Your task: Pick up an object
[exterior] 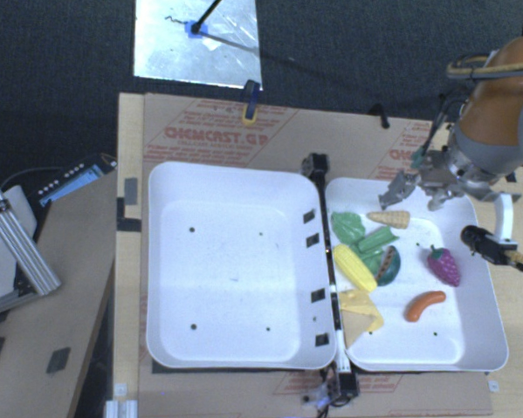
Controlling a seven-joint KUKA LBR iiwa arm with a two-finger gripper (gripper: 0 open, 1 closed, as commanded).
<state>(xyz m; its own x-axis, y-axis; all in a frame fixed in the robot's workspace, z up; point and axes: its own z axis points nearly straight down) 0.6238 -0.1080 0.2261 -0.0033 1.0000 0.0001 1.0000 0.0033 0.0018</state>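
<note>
Several toy foods lie in the right bin (477, 346): a pale yellow cone (389, 218), a green pepper (348, 224), a green pod (376, 239), a yellow corn cob (355, 266), a watermelon slice (389, 265), purple grapes (445, 266), an orange sausage (424, 304) and a yellow wedge (364, 307). My gripper (414, 200) hangs over the bin's far edge, just above and right of the cone. It is open, its two fingers spread wide with nothing between them.
The left bin (232, 263) sits beside the right one, with black clips (318, 268) along the shared wall. A black fitting (483, 242) on the arm's side overhangs the right bin's right edge. A shiny sheet (196, 34) lies beyond the bench.
</note>
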